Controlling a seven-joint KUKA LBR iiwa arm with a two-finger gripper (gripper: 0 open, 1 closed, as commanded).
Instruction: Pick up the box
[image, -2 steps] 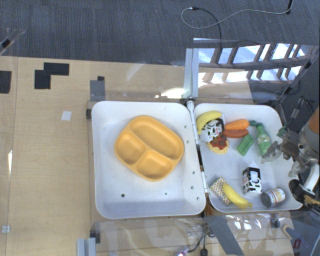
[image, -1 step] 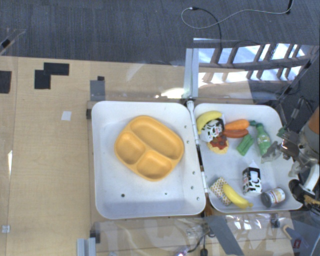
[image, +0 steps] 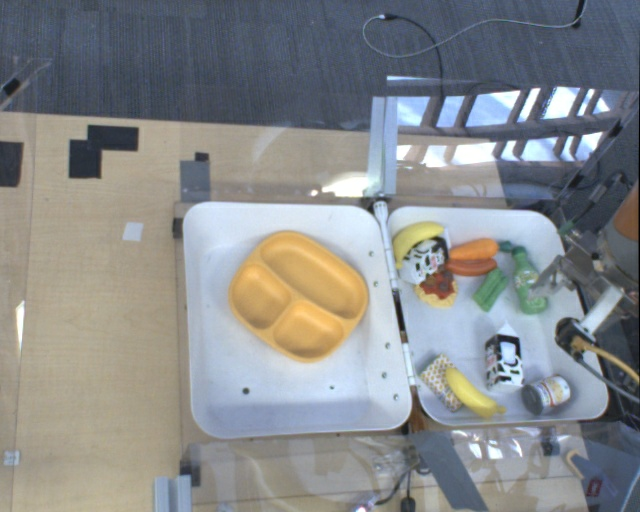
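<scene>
The pincer (image: 548, 285) sits at the three o'clock edge of the right bin (image: 575, 395), beside a green bottle (image: 527, 281); whether it is wide or narrow cannot be told. The box (image: 504, 360), a small black-and-white carton, stands toward five o'clock from it, apart. A can (image: 547, 394) lies at the box's four o'clock, a banana (image: 472, 391) at its seven. The left bin (image: 210, 400) holds a yellow divided plate (image: 298, 294).
</scene>
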